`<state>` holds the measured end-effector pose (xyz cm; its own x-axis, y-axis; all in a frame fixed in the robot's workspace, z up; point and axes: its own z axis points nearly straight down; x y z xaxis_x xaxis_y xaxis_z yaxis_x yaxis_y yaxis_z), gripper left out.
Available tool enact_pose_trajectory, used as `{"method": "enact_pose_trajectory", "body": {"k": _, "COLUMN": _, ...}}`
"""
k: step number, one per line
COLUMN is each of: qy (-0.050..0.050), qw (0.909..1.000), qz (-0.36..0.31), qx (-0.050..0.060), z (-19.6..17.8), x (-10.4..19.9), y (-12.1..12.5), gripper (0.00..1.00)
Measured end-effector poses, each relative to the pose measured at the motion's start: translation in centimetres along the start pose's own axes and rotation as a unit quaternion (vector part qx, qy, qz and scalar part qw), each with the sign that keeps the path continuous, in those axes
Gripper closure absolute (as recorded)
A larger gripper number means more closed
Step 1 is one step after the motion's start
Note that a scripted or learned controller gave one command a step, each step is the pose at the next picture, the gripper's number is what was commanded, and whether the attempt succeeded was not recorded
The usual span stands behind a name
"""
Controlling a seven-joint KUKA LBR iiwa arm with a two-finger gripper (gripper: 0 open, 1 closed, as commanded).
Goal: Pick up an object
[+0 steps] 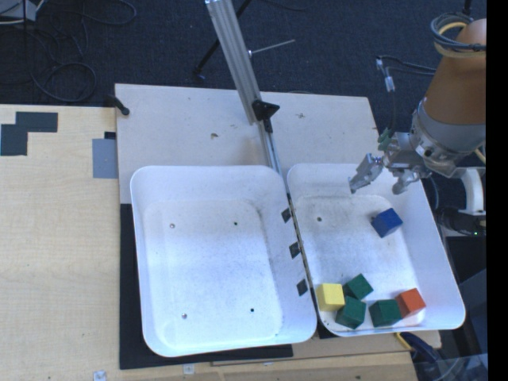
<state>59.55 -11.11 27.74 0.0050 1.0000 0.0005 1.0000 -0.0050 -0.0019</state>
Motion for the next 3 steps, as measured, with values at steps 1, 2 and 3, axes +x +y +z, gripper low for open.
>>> {"method": "enact_pose_trajectory", "body": {"k": 1, "qy": 0.0, "qw": 1.0, "qz": -0.001, "qx": 0.005, "z": 13.9, "x": -7.8, "y": -1.6, "gripper": 0.0}}
{"method": "enact_pose_trajectory", "body": {"k": 2, "qy": -0.004, "qw": 0.9999, "qz": -0.003, "qx": -0.012, "z": 16.3, "x": -9.5, "y": 2.5, "gripper": 0.0}}
{"method": "enact_pose_trajectory", "body": {"k": 3, "qy": -0.005, "qw": 0.9999, "qz": -0.003, "qx": -0.013, "z": 16.5, "x": -9.6, "y": 3.7, "gripper": 0.0}}
